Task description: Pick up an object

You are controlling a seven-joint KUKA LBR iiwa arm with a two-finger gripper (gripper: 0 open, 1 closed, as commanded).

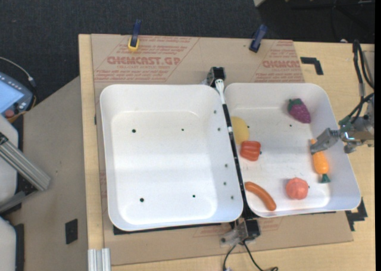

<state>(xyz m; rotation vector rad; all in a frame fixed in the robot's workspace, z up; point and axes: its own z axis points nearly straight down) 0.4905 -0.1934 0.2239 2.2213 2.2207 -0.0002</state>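
Toys (249, 150) lie in right bin (268, 97) on cardboard (178, 55).

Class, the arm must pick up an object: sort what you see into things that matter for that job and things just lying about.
Job:
gripper
carrot
purple grapes
red pepper
sausage
pink fruit
yellow fruit

Lying about:
left bin
clamps

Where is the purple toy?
The purple toy lies in the right bin, near its far right corner, above the gripper and the orange carrot.
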